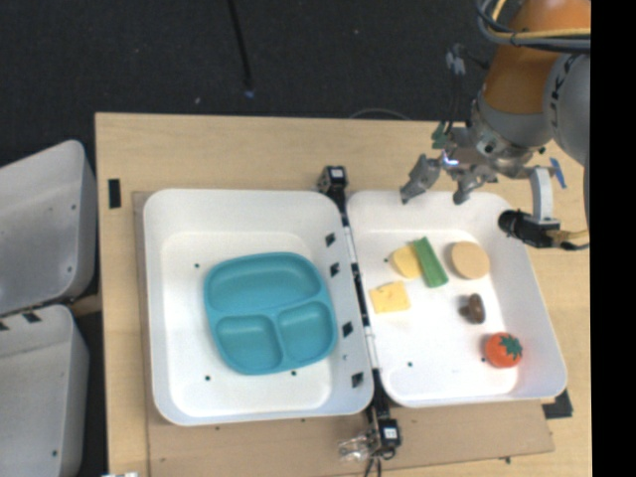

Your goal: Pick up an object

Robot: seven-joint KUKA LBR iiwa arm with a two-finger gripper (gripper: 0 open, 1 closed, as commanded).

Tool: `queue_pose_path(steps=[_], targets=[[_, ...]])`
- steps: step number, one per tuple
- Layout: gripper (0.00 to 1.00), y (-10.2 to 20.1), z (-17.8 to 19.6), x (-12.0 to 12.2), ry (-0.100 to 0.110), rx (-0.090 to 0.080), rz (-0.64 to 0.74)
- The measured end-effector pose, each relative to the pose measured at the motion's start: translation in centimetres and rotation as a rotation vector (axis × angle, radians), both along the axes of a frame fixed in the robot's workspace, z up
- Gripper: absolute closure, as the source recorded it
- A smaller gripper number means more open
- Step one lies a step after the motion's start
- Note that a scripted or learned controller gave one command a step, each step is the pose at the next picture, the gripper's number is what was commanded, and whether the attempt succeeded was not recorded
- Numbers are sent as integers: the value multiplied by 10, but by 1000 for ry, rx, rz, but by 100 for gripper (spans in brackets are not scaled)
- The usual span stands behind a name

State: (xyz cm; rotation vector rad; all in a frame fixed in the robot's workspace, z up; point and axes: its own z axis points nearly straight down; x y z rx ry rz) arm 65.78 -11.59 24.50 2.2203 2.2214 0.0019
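The right bin (437,381) holds a green stick (430,261), a yellow round piece (403,260), a yellow wedge (390,297), a tan disc (467,259), a small dark brown lump (473,309) and a red tomato-like toy (503,351). My gripper (439,185) hangs above the far rim of the right bin, fingers spread and open, with nothing between them. It is well above and behind the green stick.
The left bin (169,266) holds a teal divided plate (270,312). A hinge strip with black clips (350,266) runs between the bins. The orange-banded arm (527,58) fills the upper right. Grey panels (40,217) stand at the left.
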Motion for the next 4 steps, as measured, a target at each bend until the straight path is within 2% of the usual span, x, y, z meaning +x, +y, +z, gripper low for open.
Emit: queue_pose_path(steps=[2,3,4], targets=[[0,-3,-125,4,4,-2,-4],[0,-4,-143,5,-1,-4,-6],[100,-5,-132,5,-3,-4,-8]])
